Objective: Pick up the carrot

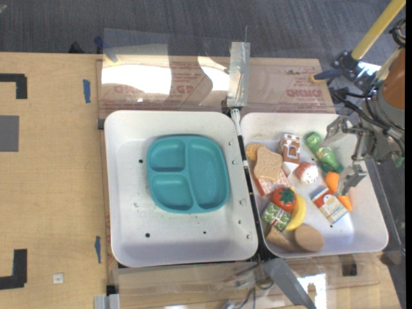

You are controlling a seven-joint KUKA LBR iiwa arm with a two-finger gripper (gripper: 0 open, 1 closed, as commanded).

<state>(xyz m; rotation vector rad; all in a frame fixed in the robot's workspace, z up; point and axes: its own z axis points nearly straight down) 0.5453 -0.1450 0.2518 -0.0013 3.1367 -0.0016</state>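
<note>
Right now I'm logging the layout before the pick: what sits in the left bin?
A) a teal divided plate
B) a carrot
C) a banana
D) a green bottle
A: the teal divided plate lies alone in the left bin; the carrot lies in the right bin.

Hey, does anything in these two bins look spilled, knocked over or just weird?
Nothing stands out. The toy food lies jumbled in the right bin, none outside it. The teal divided plate sits flat in the left bin. The claw hangs beside the carrot.
</note>
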